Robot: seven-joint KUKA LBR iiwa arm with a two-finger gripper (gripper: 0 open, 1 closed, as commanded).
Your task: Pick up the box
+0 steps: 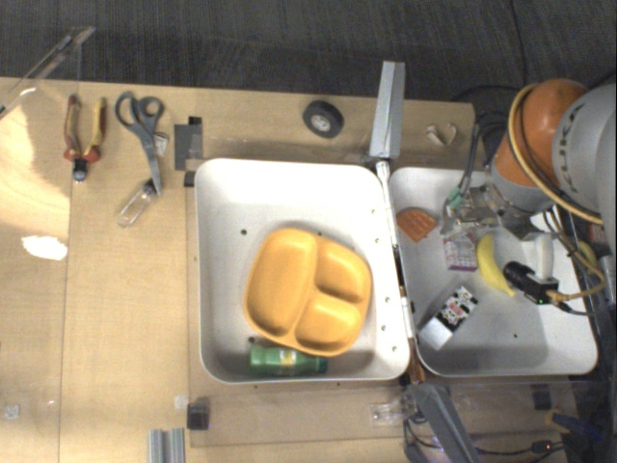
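In the right bin (501,355), a small black-and-white patterned box (454,312) lies tilted near the front left. A small pale pink-and-purple box (458,252) lies further back, beside a yellow banana (491,264). My gripper (467,208) hangs over the back left part of this bin, just behind the pink box and apart from the patterned one. Nothing shows between its tips.
An orange-brown flat piece (417,224) lies at the right bin's left wall. The left bin (222,258) holds a yellow divided plate (310,290) and a green can (286,359). Scissors (145,128), pliers (82,133) and a tape roll (323,118) lie on the bench.
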